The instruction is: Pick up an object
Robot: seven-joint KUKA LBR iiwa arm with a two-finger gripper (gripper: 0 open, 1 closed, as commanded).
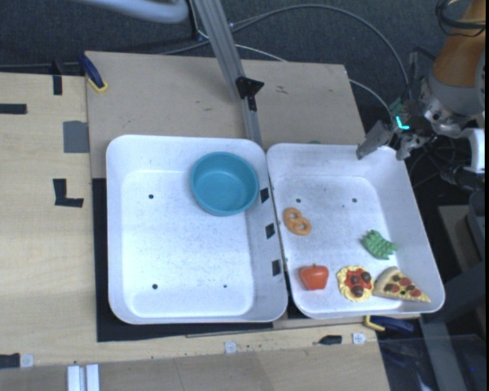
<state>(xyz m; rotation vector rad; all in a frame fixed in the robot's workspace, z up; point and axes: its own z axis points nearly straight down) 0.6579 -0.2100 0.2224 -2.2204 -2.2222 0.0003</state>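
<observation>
Objects for picking lie in the right bin (407,210): we see a pretzel (297,221) near its 9 o'clock edge, a green leafy piece (378,243) toward 3 o'clock, and along the 6 o'clock rim a red tomato-like piece (314,276), a small round pizza (355,283) and a pizza slice (401,285) side by side, the last two just touching. In the left bin (147,259) a blue bowl (224,183) sits upright toward its 1 o'clock corner, apart from everything else.

We find the gripper (385,141) at the right bin's 1 o'clock corner, over the rim, well apart from every piece; nothing sits between its fingers, and we cannot tell whether they stand apart or together. The arm (456,72) behind it shows its orange band.

Both bins rest on a tan desk (163,96) over a black mat, with black tape marks on the paler board at 9 o'clock. A metal pole (228,47) slants down from 12 o'clock to the gap between the bins. Cables (326,10) loop over dark grey floor beyond the desk.
</observation>
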